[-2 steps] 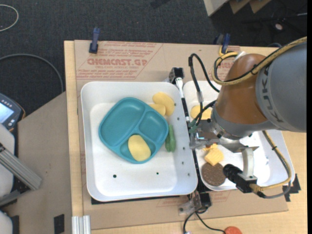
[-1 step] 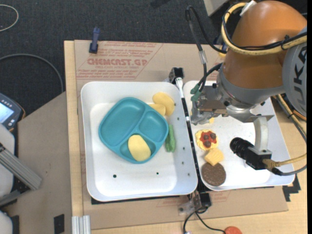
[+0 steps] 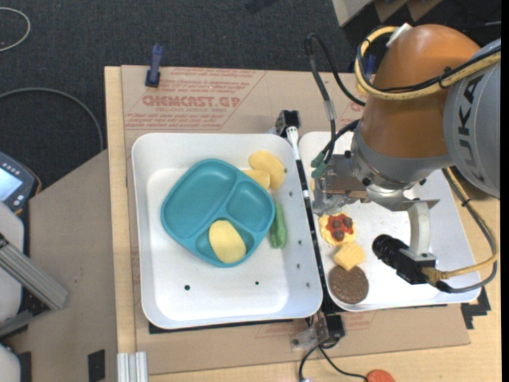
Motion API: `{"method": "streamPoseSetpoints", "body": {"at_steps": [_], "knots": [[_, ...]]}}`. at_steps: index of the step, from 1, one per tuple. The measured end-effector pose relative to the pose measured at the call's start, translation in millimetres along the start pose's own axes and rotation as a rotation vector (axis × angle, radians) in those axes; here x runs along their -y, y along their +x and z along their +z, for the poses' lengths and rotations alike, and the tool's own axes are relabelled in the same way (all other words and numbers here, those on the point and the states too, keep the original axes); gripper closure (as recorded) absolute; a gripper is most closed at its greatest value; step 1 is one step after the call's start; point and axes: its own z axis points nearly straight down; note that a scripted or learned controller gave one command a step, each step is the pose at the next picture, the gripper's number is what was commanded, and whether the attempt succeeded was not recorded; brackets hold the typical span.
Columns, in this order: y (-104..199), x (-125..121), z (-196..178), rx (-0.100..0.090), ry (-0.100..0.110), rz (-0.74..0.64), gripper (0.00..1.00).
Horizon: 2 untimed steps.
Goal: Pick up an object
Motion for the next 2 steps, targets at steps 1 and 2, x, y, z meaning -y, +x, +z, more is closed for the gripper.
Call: {"method": "streamPoseSetpoints", "body": {"at_steps": [1, 2], "knots": [[-50, -79, 73, 0.002, -0.007, 0.003, 1.0], [-52, -63, 91, -0.001, -0.001, -0.001, 1.0]]}}
